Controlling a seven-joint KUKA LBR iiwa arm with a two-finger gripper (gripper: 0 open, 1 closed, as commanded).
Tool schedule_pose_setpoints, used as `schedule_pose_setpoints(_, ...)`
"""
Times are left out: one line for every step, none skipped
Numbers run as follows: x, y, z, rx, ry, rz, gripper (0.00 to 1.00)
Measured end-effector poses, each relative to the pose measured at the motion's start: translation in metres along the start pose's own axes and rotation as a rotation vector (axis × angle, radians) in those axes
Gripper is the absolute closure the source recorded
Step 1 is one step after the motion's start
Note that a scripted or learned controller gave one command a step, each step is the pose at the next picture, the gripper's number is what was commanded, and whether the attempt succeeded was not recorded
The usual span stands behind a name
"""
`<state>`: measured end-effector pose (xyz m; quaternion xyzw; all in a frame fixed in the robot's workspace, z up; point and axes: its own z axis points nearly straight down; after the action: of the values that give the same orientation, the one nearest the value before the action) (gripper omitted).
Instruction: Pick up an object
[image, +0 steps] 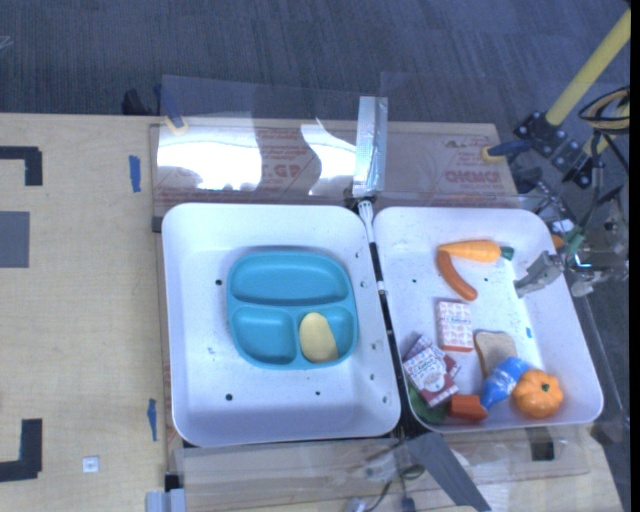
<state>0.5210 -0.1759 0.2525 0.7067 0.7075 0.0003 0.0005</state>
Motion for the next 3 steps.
schedule_pose_setpoints(0.051, 0.050, 0.106, 0.011, 0.004, -0.012, 0.00)
schedule_pose_setpoints(0.051, 0.099, 0.165, -0.008, -0.001, 0.028, 0.00)
schedule_pose_setpoints(0.051, 0.100, 0.153, -0.012, -0.001, 0.028, 1.00)
